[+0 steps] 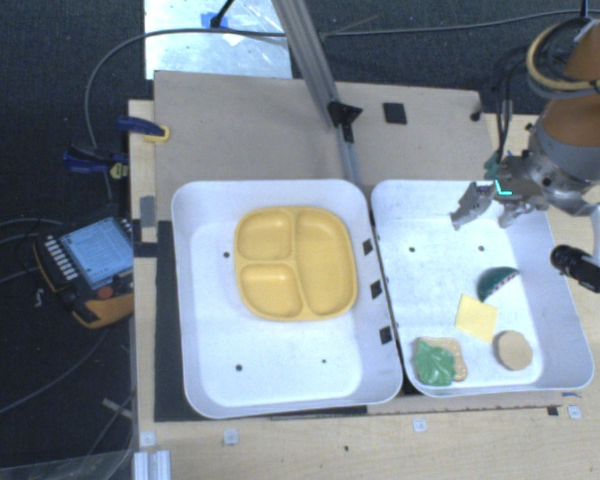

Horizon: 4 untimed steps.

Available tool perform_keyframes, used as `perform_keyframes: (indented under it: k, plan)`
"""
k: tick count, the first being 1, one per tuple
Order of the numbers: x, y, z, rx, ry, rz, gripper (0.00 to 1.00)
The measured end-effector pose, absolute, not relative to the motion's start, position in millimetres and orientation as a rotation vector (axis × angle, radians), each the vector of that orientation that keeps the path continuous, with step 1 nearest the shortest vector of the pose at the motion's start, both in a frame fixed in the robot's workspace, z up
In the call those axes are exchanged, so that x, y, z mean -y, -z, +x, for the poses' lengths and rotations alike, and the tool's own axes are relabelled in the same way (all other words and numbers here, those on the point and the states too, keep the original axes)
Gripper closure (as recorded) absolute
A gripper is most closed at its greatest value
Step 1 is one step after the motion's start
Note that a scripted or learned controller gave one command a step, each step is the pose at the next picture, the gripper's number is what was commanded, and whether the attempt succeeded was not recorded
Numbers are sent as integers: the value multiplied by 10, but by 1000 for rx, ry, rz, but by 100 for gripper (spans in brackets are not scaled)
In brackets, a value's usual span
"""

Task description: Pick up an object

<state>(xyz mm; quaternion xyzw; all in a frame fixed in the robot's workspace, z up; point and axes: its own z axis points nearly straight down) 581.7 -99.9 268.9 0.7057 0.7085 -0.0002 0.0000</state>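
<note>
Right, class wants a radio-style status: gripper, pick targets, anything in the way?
Gripper high over right bin, nothing between its fingers. Four items lie near that bin's front right corner: yellow slice, round biscuit, green piece, dark wedge. Path clear.

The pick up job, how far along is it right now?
Done: nothing looks picked; the yellow slice, the round tan piece, the dark green wedge and the green leafy piece all lie in the right bin. In hand: the gripper hangs above that bin's far end, nothing between its fingers. Left: descend, grasp one, lift.
</note>
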Motion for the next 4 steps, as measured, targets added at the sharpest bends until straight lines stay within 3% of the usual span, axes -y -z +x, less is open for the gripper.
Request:
perform_keyframes:
  k: [1,2,4]
  plan:
    - [999,-2699,5822,-2225,-2,2216,0]
    - [1016,-2143,5890,-2224,2,2220,0]
    - [951,-1019,5815,-2224,3,2222,0]
